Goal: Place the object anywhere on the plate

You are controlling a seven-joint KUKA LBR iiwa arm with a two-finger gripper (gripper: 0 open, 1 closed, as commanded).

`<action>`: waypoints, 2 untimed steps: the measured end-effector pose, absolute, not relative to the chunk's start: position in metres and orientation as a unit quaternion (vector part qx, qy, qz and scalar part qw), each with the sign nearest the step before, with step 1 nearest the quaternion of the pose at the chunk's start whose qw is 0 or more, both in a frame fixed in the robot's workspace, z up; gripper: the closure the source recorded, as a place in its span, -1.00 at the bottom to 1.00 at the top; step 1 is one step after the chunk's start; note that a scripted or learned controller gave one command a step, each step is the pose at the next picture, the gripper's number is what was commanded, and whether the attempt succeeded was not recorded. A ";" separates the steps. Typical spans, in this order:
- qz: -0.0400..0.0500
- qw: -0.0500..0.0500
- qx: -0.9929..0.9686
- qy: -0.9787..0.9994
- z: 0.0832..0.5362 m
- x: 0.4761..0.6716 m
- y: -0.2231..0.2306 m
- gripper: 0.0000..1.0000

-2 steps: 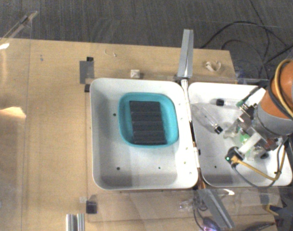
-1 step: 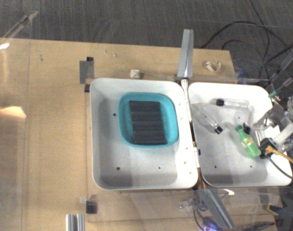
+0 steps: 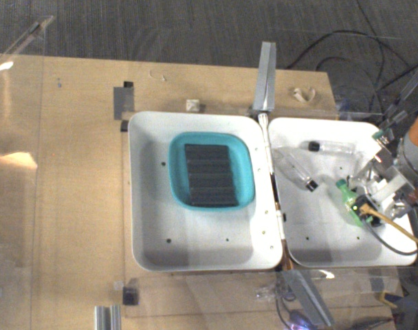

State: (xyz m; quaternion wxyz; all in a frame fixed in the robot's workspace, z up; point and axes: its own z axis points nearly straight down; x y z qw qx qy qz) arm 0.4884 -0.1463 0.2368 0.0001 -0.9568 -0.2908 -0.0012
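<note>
Start with the wooden bench [image 3: 58,205], which carries two shallow white bins side by side. In the left bin [image 3: 150,246] you'll find a teal plate [image 3: 246,167], squarish with rounded corners, set toward the bin's far half; a dark ribbed insert [image 3: 210,175] lies flat in its well and covers most of it. The right bin [image 3: 319,243] holds the loose items. The arm [image 3: 416,139] comes in at the right edge, its orange band just showing, and its gripper [image 3: 375,184] sits low over the right side of that bin, among a tangle of cables and metal parts. You cannot tell from this angle whether it is released or clenched, and nothing can be seen held in it. Near the far wall of the right bin lies a clear plastic tube with a dark cap [image 3: 327,146], on its side; a second clear tube [image 3: 296,170] lies just nearer the divider, angled, its dark end pointing toward the bin's middle. A small green object [image 3: 351,199] rests on the bin floor just beside the gripper, possibly touching it, though the blur there leaves that uncertain. It lies well apart from the plate.
</note>
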 end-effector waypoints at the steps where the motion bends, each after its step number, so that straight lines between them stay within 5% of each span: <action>1: -0.001 0.000 -0.957 -0.291 0.237 0.488 -0.146 -1.00; 2: -0.001 0.000 -0.970 -0.244 0.243 0.488 -0.119 -1.00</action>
